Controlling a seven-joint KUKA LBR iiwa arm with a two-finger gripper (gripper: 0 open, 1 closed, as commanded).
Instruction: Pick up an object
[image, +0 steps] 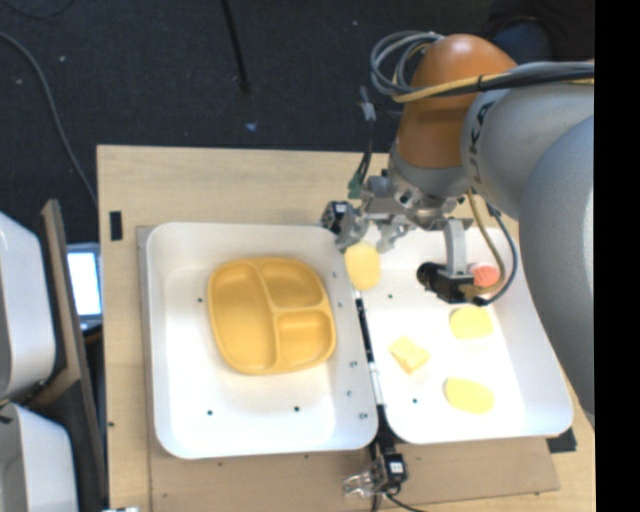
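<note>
**Camera view.** The arm (540, 150) reaches in from the right. Its jaws are poised over the far end of the seam between the left bin (180, 400) and the right bin (530, 395) on the worktop (120, 180). A round yellow piece (362, 267) sits right at the jaws. I cannot tell whether it is clamped or lies beneath them, nor how wide the jaws stand. A divided yellow plate (268, 315) lies in the left bin, and three other yellow pieces (471, 322) lie in the right. Judged step: grasp or early lift. The next move calls for a straight rise, which would confirm any hold.
</note>
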